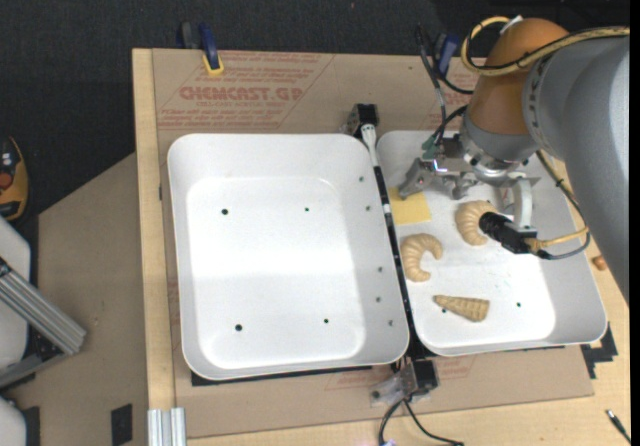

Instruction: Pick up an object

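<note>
The arm [560,84] is reaching in from the right and is hanging over the back of the right bin [570,319], its grey body and orange band covering that bin's far corner. The left bin [270,244] is sitting beside it with bare floor showing, the two bins touching along their shared rims.

The gripper [470,184] is hovering low over the rear part of the right bin; whether it is released or clenched cannot be told from this angle, and nothing is visibly held in it.

The candidate objects are all lying in the right bin. A croissant [422,255] is resting near the shared rim, and a second croissant [472,222] is lying just beside the gripper assembly, partly under a black part of it. A cone-shaped pastry [463,307] is lying toward the front, well apart from the gripper. A flat yellow slice [411,208] is lying at the rim, near the gripper.

Judgement: the approach step is in hand; no pick is made yet. The second croissant appears to be the nearest target. The next move is calling for centring over that piece, descending until it sits between the closing surfaces, and lifting straight up clear of the slice and the bin wall.
</note>
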Action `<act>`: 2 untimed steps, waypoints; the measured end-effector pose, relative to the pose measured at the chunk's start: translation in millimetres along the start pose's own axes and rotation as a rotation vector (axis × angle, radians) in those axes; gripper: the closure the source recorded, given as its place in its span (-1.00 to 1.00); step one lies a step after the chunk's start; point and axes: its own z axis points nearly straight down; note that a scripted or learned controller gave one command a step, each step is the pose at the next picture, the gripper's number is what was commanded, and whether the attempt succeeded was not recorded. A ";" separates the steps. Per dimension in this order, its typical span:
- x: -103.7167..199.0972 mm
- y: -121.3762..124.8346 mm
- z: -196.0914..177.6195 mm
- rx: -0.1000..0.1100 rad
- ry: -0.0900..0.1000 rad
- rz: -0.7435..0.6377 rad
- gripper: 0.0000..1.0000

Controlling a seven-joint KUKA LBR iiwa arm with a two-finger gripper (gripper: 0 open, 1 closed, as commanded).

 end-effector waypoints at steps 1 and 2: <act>-13.7 -83.8 -1.5 0.007 0.002 0.005 -1.00; 19.2 -24.9 -109.5 -0.016 -0.001 -0.004 -1.00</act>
